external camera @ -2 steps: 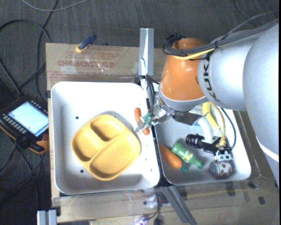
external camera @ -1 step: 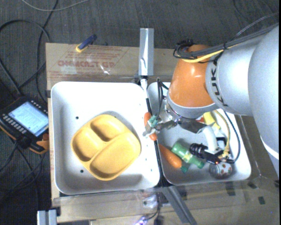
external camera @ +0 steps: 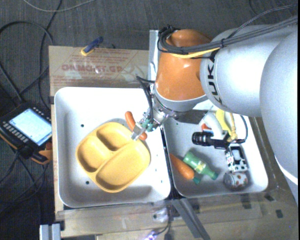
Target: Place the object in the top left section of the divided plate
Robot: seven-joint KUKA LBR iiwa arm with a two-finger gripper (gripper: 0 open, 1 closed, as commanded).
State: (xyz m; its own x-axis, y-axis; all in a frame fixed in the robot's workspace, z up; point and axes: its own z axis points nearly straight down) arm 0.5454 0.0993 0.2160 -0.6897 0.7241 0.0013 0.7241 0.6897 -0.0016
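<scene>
The grey arm's two-finger gripper (external camera: 141,129) hangs over the upper right rim of the yellow divided plastic plate (external camera: 113,156), which lies in the left shallow white bin (external camera: 70,109). A small orange sausage-shaped object (external camera: 130,119) sits right at the fingertips, just off the plate's edge; whether the claw clenches it I cannot tell. In the right bin (external camera: 257,181) lie an orange carrot (external camera: 182,167) and a green bottle (external camera: 200,165).
</scene>
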